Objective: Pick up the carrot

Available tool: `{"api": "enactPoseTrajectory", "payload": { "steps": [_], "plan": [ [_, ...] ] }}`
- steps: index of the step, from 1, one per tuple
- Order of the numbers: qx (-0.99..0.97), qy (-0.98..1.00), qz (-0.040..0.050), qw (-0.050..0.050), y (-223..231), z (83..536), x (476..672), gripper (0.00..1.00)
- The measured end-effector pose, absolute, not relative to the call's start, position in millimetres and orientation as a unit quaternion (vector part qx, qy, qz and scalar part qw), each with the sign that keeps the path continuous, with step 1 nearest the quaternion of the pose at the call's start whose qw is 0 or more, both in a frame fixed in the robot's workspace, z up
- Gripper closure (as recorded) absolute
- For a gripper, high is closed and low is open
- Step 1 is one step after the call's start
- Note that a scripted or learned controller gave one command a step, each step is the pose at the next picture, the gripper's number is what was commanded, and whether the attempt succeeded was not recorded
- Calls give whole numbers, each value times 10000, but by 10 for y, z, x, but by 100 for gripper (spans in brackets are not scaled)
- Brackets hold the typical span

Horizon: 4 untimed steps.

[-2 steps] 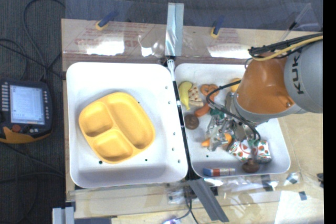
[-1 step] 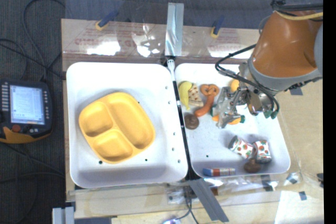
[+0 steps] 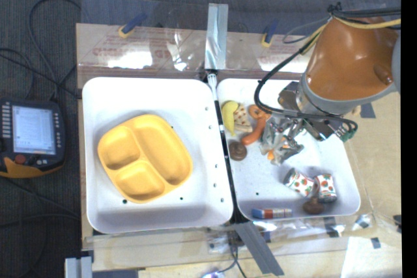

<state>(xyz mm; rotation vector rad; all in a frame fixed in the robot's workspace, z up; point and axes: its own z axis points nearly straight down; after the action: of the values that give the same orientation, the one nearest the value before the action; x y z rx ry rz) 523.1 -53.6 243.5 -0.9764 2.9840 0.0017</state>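
Observation:
The carrot is a short orange piece lying in the right bin, near its left wall and just below an orange ring. My gripper hangs low over the middle of that bin, directly right of the carrot and close to it. The arm's orange band and grey wrist cover the bin's upper right part. Nothing shows as held.
Around the carrot lie a yellow banana, a spotted cracker and a brown round piece. Two spotted cans, a brown lump and a blue-red marker sit at the front. The left bin holds a yellow divided tray.

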Motion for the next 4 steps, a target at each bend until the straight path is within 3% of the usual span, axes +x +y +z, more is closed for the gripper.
{"api": "enactPoseTrajectory", "payload": {
  "steps": [1,2,4],
  "plan": [
    [-5310,8473,-3,30,-323,3109,5129,100],
    [-6149,7886,40,-21,-186,1971,4875,100],
    [-7028,7114,11,13,36,2184,4867,100]
  ]
}}
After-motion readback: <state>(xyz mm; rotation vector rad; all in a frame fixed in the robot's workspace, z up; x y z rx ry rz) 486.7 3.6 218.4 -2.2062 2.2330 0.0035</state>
